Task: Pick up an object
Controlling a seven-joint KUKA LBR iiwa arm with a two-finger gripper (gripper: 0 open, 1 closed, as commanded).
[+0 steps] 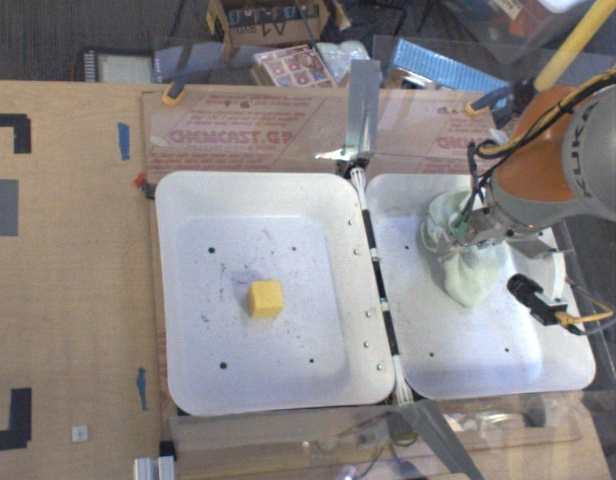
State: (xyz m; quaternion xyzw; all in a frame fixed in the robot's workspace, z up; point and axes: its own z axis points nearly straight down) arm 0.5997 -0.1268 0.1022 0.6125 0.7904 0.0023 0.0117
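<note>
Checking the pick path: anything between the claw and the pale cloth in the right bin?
Nothing visible. The claw is down in the right bin, directly over the pale cloth, which is bunched beneath it. The arm's wrist hides the contact itself. The yellow block lies apart in the left bin.

1. A pale wooden bench top (63, 298) fills the left side, marked with black tape corners (16, 133) and short strips of blue tape (123, 141).
2. A grey square patch (2, 208) sits at the bench's left edge.
3. A brown cardboard sheet (248, 133) with red printed lettering lies flat along the far side.
4. Beyond the bench, dark grey floor (78, 13) shows, strewn with clutter: an open cardboard box (268, 8), a patterned red-and-white packet (288, 66) and a blue object (433, 68).
5. A yellow pole (583, 28) slants across the top right corner.
6. Light is even and soft, without hard shadows.
</note>
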